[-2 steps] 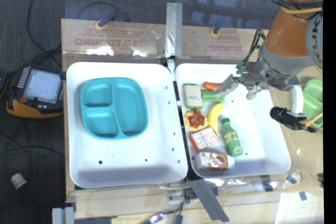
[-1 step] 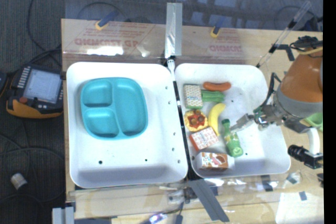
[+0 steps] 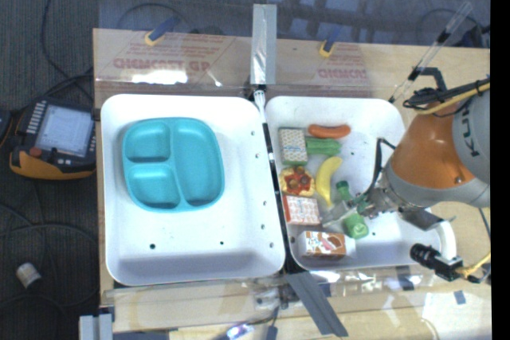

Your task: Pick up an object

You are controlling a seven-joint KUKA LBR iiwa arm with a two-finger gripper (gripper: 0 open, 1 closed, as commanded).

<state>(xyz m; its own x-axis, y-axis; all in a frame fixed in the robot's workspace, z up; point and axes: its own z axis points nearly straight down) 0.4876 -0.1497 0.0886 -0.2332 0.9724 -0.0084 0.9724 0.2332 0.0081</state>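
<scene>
Reaching: my jaws (image 3: 348, 211) low in the right bin (image 3: 390, 119); grip state unclear
Beside them: green bottle (image 3: 356, 228), touching or not unclear; banana (image 3: 327, 177); juice carton (image 3: 322, 244)
Left bin (image 3: 183, 263): teal divided plate (image 3: 171, 163)

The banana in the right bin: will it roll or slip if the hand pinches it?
The banana looks like smooth toy plastic, so probably light, stiff and somewhat slippery. Its curve likely stops rolling, though it may pivot when pushed. Neighbours crowd its left side, and the hand sits just right.
</scene>
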